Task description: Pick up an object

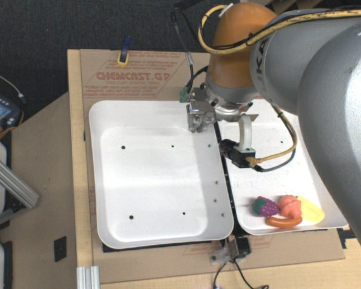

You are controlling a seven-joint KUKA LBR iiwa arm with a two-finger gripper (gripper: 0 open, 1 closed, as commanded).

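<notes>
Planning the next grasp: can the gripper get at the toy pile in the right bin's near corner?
Probably yes. The toys lie uncovered in the right bin, with nothing above them; the gripper hangs over the seam between the bins, farther back.

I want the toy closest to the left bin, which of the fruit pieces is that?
The purple grapes. They lie at the left end of the cluster in the right bin; the others sit further right.
</notes>
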